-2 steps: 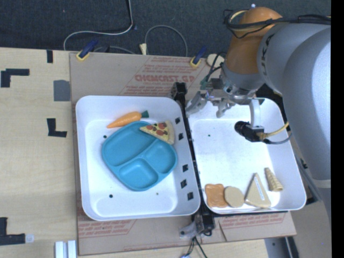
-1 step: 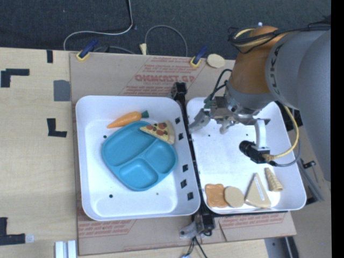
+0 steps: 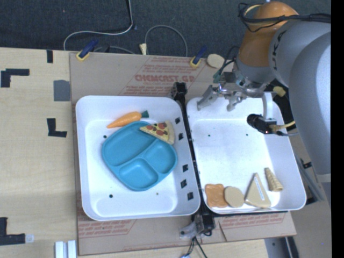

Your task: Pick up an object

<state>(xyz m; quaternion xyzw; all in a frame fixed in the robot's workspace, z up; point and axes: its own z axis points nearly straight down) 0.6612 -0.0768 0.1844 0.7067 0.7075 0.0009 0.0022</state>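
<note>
From above, the tabletop (image 3: 32,160) carries a sheet of brown cardboard (image 3: 156,74), and on it two shallow white bins sit side by side, touching along a dark clipped seam.

The left bin (image 3: 88,198) holds a blue divided plate (image 3: 140,159), tilted so that its corners point near and far. Just beyond the plate's far edge lies an orange toy carrot (image 3: 124,119) with a green tip, and next to it, to the right, a toy pizza slice (image 3: 159,130) overlaps the plate's far right rim.

The right bin (image 3: 236,149) has its toys gathered along the near wall. From left to right they are an orange-brown toast-like piece (image 3: 215,195), a pale round biscuit-like piece (image 3: 234,196) touching it, a pale wedge (image 3: 258,192) leaning up like a slice of cake or cheese, and a small ridged cone (image 3: 273,180) just to the right of the wedge.

The grey arm (image 3: 306,52) with its orange band (image 3: 263,31) comes in from the right and reaches over the far edge of the right bin. The pincer (image 3: 221,100) hangs there above the bin's far left corner, its two metal fingers (image 3: 205,99) spread well apart with nothing between them. It is well away from the toys at the near wall. A black fitting with a yellow-tipped cable (image 3: 263,123) hangs over the bin's far right part.

Beyond the cardboard, white cables (image 3: 129,15) loop over a dark floor.
</note>
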